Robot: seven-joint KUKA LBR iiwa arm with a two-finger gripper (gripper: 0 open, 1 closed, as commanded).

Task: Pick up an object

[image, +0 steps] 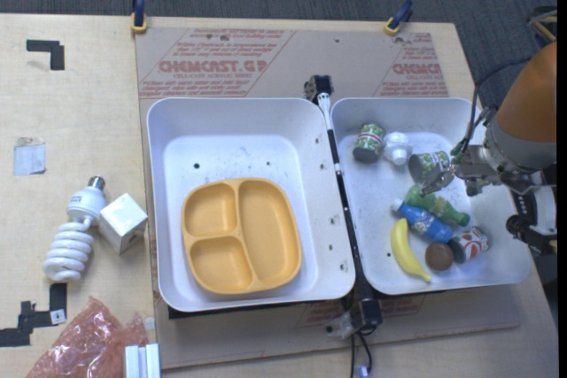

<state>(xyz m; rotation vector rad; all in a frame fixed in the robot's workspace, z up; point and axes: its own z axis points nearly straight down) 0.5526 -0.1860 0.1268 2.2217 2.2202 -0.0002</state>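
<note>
over right bin [372, 274], my end effector [440, 181] hovers by green bottle [438, 205]; grip state unclear. descend centred, banana [406, 250] lies at 7 o'clock.

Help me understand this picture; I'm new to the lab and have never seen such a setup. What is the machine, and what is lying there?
One camera looks down at a slant on a bench with two white bins. The robot arm, grey and orange, reaches in from the right; its gripper hangs over the right bin. That bin holds a banana, a green bottle, a blue bottle, small cans and a brown ball. The left bin holds a yellow divided plate. A light bulb lies on the bench at the left. Nothing is visibly gripped.
</note>
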